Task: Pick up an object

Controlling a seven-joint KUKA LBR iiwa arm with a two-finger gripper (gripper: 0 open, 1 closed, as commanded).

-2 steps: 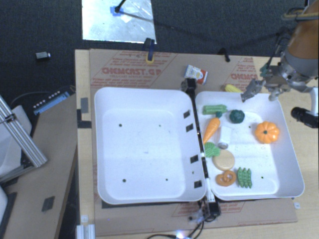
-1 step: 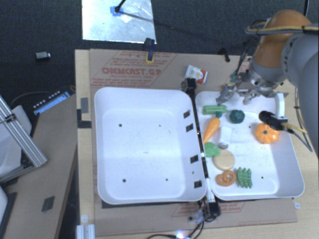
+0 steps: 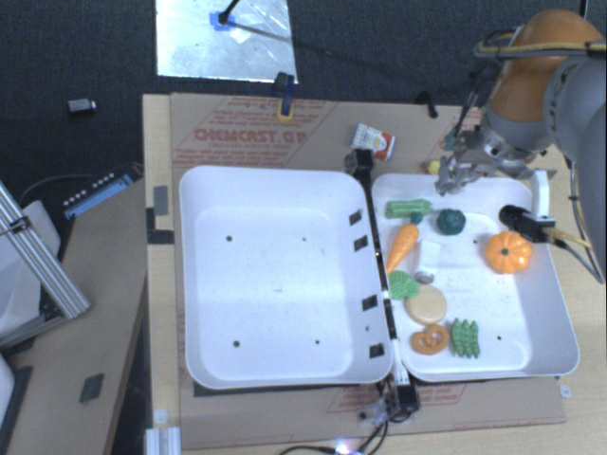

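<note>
The grey metal gripper [image 3: 453, 180] hung over the right white plastic bin's [image 3: 545, 320] far edge; its grip couldn't be judged. Below it lay a smooth tapered orange carrot [image 3: 402, 245], tip pointing near-left, between a green cucumber [image 3: 409, 209], dark round broccoli [image 3: 450, 222] and ribbed orange pumpkin [image 3: 507, 252].

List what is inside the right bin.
The right bin holds a green pod, carrot, dark green ball, pumpkin, leafy piece, pale disc, orange slice and pea pods. The gripper covers its far edge.
</note>
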